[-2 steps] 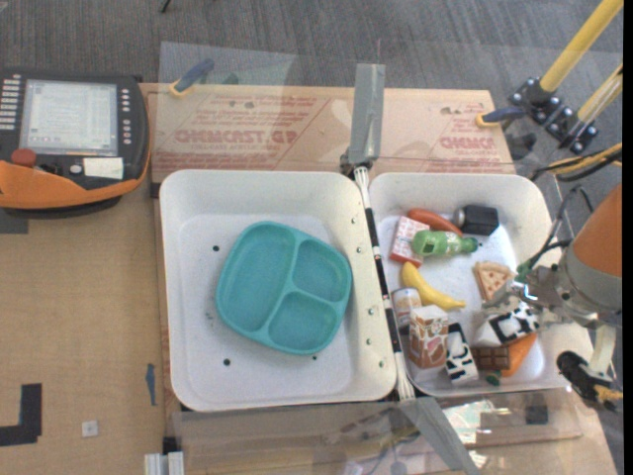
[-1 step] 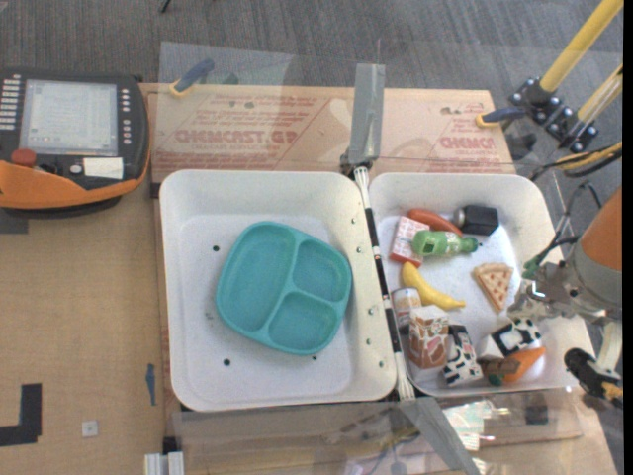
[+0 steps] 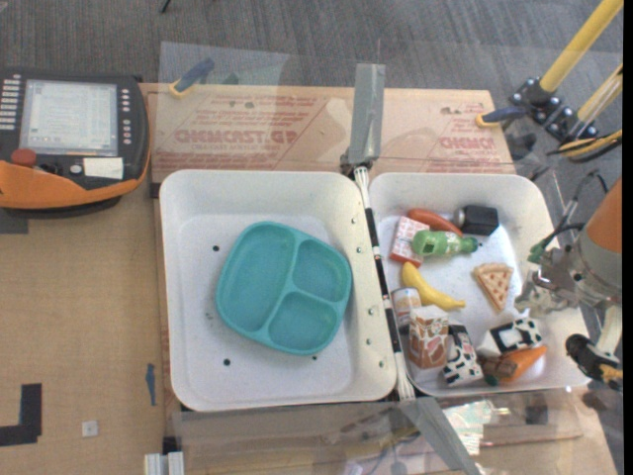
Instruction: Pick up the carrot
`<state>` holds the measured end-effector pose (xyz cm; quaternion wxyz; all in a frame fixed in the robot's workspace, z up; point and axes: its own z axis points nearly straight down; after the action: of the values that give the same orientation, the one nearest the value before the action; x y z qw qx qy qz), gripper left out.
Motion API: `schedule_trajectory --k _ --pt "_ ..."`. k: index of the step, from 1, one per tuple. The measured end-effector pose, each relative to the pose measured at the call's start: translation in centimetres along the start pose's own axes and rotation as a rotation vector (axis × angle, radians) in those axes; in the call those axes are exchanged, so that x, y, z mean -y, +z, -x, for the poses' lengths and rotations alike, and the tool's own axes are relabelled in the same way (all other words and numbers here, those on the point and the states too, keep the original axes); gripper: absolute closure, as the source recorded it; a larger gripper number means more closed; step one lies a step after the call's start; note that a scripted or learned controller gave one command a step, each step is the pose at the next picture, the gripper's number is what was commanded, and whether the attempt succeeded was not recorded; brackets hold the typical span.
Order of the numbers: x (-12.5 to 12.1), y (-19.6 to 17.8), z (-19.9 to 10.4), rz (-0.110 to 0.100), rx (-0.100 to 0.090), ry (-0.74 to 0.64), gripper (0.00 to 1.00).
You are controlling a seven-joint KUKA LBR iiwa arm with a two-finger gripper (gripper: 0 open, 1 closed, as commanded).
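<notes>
In the left bin a teal divided plate is lying alone. The right bin is holding the carrot near its far wall, just beside a green bottle, with a banana, a pizza slice and small cartons nearer the front. The gripper is hanging over that bin's right rim, well apart from the carrot; whether it is spread or closed I cannot tell.
</notes>
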<state>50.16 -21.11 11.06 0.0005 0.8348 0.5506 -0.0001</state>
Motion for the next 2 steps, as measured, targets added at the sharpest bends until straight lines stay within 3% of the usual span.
schedule_trajectory --k 1,2 --pt "0.1 0.0 -0.8 -0.007 -0.011 -0.009 0.0" --pt "-8.7 2.4 -6.3 -0.002 -0.007 0.113 0.0"
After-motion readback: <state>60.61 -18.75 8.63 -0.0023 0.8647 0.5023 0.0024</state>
